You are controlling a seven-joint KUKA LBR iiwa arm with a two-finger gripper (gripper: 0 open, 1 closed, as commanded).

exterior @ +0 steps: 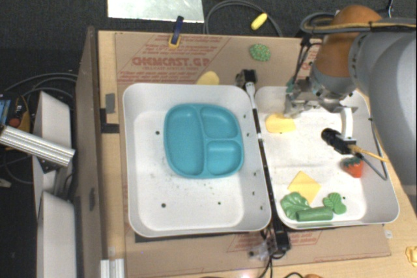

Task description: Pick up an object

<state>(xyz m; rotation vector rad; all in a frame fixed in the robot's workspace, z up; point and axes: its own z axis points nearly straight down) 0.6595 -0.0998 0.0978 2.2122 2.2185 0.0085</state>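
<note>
Where the arm [384, 68] reaches in from the right, the gripper [296, 101] is positioned low over the far left corner of the right bin [381, 202]. Whether the gripper is apart or together cannot be told from this view, because its tip is small and blends with the white bin floor.

The yellow rounded piece [280, 124] lies on the floor of the right bin, just beside the gripper on its near side. It is close to the wall shared with the left bin [140, 159], and it appears to lie slightly apart from the gripper tip.

Other contents of the right bin:
- A yellow wedge [304, 187] lies toward the near end.
- A cluster of green pieces [313, 209] lies along the near wall, just beside the wedge.
- A small red-orange piece [354, 168] lies near the right wall.

The left bin holds a blue divided plate [202, 140], lying flat at its centre with three compartments facing up.

Both bins rest on a cardboard sheet [163, 55]. Behind the bins, a green round piece [260, 52] lies on the sheet, and a pale yellow piece [208, 78] sits at the far rim of the left bin.
</note>
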